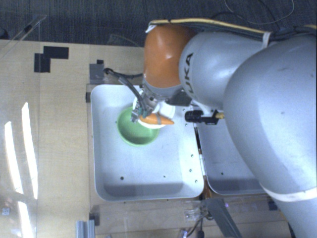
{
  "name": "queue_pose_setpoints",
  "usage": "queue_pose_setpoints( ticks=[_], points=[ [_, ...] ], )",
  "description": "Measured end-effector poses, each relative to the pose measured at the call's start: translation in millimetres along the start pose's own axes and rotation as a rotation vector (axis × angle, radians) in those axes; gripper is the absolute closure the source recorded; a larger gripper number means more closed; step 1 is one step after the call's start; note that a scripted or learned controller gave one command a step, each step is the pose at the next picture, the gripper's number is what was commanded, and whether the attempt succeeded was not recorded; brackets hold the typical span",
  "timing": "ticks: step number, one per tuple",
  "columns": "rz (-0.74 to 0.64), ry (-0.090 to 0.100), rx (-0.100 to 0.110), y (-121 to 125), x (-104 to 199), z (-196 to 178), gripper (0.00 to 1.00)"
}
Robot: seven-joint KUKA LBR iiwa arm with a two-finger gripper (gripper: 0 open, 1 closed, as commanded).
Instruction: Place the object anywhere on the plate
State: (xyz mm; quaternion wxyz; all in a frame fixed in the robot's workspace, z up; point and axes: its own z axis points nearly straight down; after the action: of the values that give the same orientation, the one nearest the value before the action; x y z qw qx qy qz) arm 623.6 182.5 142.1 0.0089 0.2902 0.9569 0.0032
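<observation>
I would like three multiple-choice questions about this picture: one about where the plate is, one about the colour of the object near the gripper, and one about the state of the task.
1. Where does the green plate lie?
A. In the left bin
B. In the right bin
C. On the bare bench

2. What colour is the carrot-shaped object at the gripper?
A. Blue
B. Orange
C. Black

3. Where is that object now with respect to the plate?
A. At the plate's upper right edge, below the gripper
B. In the right bin, far from the plate
C. On the floor beside the bench

Answers:
1. A, since the plate lies inside the left bin's white walls.
2. B, since the tapered body is plainly orange with a pale end.
3. A, since it overlaps the plate's rim just under the gripper; whether it rests there or is held cannot be told.
</observation>
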Motion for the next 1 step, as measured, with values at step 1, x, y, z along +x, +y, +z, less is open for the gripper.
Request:
queue_pose_setpoints(
  ticks=[1],
  points=[
    [0.208, 0.010, 0.007, 4.7, -21.0, -59.6, 1.00]
  ],
)
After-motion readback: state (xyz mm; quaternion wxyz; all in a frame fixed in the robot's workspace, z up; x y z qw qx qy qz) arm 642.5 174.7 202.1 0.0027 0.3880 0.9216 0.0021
